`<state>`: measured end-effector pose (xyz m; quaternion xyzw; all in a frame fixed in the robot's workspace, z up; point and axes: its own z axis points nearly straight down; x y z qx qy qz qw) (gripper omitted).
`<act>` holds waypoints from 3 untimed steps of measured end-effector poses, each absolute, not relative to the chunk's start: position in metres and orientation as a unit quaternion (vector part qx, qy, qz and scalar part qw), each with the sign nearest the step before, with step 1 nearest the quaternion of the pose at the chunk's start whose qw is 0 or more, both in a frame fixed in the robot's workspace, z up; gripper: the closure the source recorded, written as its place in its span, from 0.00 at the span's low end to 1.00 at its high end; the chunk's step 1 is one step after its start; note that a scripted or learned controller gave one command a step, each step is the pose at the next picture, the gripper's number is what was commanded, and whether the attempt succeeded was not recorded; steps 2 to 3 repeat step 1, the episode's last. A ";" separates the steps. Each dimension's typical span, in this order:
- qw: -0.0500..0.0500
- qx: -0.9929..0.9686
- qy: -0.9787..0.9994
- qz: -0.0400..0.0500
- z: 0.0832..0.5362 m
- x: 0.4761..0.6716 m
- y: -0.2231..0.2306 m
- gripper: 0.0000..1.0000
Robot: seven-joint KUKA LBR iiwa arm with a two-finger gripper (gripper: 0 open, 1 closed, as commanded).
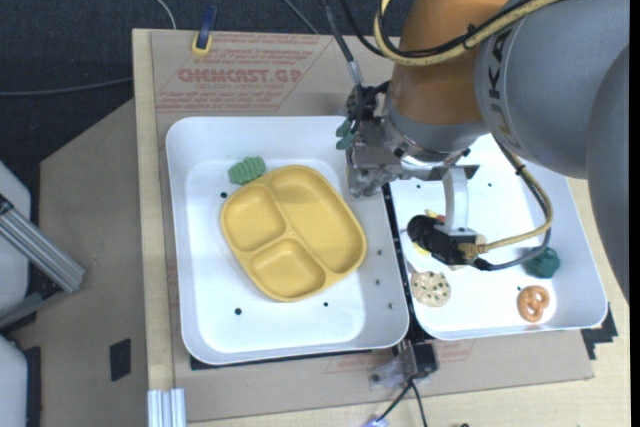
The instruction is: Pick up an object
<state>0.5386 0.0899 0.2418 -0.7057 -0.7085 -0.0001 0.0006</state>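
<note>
The gripper (366, 173) hangs over the rims where the two bins meet; open or closed, I cannot tell. Just left, a yellow plate (292, 230) and a green toy (246, 171) lie in the left bin (200, 300). A cookie (431, 288) and a pretzel (534, 302) lie near in the right bin (500, 190). A brown printed board (250, 65) bears both, over dark carpet (80, 15).

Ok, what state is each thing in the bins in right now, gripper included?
Yellow divided plate: right side up, flat in the left bin.
Green toy: lying against the plate's far rim.
Cookie: flat in the right bin.
Pretzel: flat, near corner.
Teal piece: resting just beyond the pretzel.
Gripper: over the wall between the bins.
</note>
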 end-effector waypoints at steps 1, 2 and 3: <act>0.000 -0.707 -0.707 0.000 0.242 0.539 0.088 0.00; 0.000 -0.707 -0.707 0.000 0.242 0.539 0.088 0.00; 0.000 -0.707 -0.707 0.000 0.242 0.539 0.088 0.00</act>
